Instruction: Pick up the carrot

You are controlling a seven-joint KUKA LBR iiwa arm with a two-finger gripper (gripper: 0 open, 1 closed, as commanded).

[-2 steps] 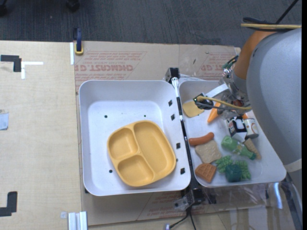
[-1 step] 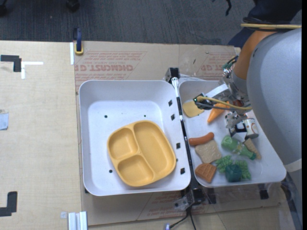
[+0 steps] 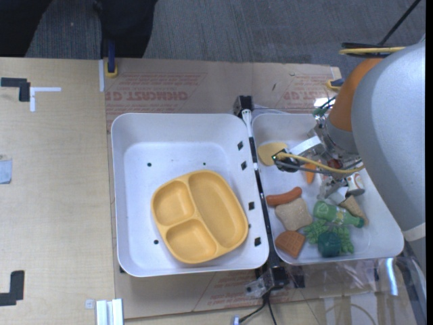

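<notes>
We see the grey arm with its orange band (image 3: pixel 352 103) reaching in from the right over the right-hand shallow white plastic bin (image 3: pixel 379 246). Its two-finger gripper (image 3: pixel 331 181) hangs low among cables and metal parts; we cannot tell how far it is open, nor whether it has hold of anything.

The small orange carrot (image 3: pixel 310 176) shows as a short sliver just left of the gripper, partly hidden under a yellow cable, so we cannot tell whether the two touch.

Below it lie a smooth reddish-brown sausage (image 3: pixel 284 196), a pale speckled slice of bread (image 3: pixel 293 214), a brown-orange wedge-shaped piece (image 3: pixel 289 244), and a knobbly cluster of green toy vegetables (image 3: pixel 329 232). A flat pale-yellow round piece (image 3: pixel 268 151) sits at the bin's upper left.

The left-hand white bin (image 3: pixel 128 147) bears a glossy yellow plastic plate with three compartments (image 3: pixel 198 216). Both bins rest on brown printed cardboard (image 3: pixel 162 93) over a light wooden bench (image 3: pixel 51 202).
</notes>
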